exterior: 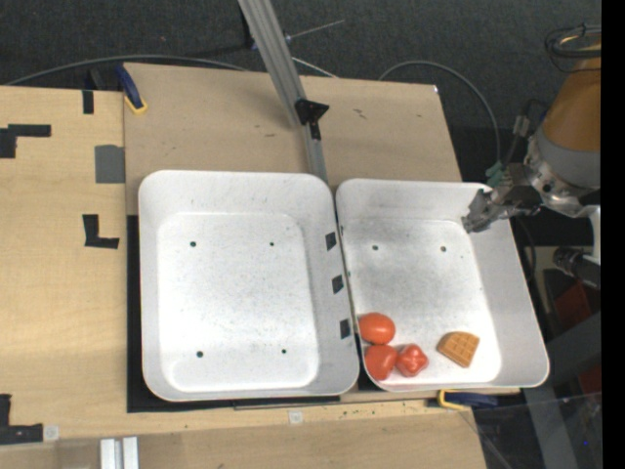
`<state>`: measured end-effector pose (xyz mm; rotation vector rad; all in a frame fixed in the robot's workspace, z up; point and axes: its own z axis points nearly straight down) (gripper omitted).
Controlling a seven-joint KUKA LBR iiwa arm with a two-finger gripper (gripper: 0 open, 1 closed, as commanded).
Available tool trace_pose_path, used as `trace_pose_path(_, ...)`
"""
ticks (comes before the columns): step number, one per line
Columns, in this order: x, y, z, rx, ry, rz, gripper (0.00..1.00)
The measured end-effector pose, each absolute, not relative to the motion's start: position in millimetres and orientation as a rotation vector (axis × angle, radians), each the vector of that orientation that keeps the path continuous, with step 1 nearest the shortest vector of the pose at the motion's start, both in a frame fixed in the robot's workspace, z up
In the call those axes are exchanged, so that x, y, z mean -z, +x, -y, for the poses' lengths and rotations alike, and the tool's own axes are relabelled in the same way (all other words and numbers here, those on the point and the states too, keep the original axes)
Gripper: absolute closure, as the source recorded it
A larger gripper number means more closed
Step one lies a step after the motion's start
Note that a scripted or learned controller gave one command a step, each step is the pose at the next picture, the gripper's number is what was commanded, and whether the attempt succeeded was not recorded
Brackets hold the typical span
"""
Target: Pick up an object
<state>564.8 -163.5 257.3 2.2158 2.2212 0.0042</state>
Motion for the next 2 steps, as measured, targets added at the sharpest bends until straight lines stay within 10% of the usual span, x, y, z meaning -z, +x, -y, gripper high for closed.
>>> trace_pose_path(2, -243, 579.5, 43, 0.001, 2.215, -2.231, 1.0)
